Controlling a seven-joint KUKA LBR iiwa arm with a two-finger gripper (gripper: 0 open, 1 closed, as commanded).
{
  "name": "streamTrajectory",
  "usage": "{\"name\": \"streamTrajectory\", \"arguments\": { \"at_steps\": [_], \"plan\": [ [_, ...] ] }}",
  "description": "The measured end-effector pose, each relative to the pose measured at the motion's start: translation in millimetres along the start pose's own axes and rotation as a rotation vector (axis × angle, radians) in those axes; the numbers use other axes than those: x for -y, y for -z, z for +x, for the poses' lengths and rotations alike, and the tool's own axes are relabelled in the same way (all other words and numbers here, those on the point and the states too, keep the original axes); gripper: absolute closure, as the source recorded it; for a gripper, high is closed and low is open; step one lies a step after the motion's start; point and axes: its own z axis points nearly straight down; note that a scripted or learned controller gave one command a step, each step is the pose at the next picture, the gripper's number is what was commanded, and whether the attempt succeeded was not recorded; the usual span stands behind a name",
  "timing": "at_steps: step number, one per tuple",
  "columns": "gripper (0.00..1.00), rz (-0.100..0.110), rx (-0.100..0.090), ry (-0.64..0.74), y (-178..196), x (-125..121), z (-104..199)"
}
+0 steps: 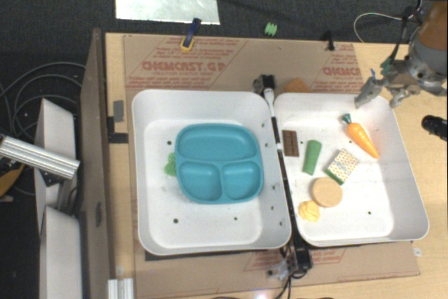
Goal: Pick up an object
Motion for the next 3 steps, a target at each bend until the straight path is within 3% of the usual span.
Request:
{"name": "streamTrajectory", "arguments": {
  "at_steps": [1, 2, 3],
  "plan": [
    [0.0, 0.007, -0.003, 0.003, -120.6, -0.6, 8.4],
    [1.0, -0.004, 0.002, 0.005, -101.9, -3.8, 6.9],
    [1.0, 0.0, -0.002, 0.005, -37.9, 42.1, 62.9]
  ]
}}
